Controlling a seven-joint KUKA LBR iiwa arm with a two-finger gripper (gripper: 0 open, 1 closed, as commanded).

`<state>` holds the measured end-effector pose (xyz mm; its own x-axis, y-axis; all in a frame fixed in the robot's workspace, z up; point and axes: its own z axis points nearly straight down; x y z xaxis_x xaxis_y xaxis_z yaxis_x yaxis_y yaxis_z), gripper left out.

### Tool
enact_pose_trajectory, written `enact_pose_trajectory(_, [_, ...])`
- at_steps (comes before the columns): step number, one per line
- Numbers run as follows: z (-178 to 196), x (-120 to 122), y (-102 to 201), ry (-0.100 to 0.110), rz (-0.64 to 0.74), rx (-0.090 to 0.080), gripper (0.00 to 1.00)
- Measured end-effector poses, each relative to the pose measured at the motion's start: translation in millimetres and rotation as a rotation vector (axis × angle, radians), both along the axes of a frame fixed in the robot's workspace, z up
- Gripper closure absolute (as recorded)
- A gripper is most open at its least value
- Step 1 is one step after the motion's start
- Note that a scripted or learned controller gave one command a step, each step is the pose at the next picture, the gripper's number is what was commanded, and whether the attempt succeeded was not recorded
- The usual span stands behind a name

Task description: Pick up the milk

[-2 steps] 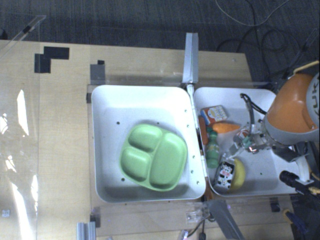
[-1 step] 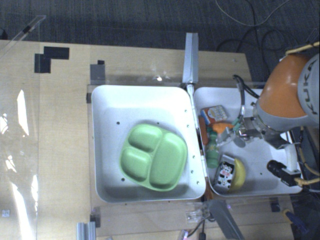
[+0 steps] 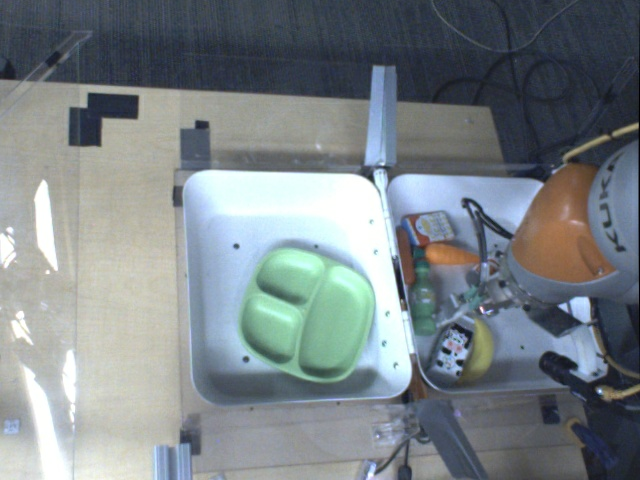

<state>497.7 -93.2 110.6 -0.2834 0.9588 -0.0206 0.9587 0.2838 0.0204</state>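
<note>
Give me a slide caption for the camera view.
KUKA arm's gripper hovers over the right bin just above the milk carton and banana; green divided plate sits in the left bin.

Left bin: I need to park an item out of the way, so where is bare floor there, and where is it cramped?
In the left bin, bare floor runs along the far wall and the left wall, around the green divided tray. The right bin is crowded: milk carton, banana, green bottle, carrot and the gripper.

The milk is a small carton with black and white cow spots. It lies tilted in the right bin, touching a yellow banana.
</note>
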Motion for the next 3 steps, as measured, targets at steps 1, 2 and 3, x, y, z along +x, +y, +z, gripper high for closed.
enact_pose_trajectory(1, [-16.0,-2.4,-8.2,-0.007,0.073,-0.003,0.0])
enact_pose_trajectory(2, [-6.9,-1.5,-3.9,-0.003,0.078,0.005,1.0])
enact_pose_trajectory(3, [-6.0,-1.4,-6.7,-0.006,0.074,0.001,0.0])
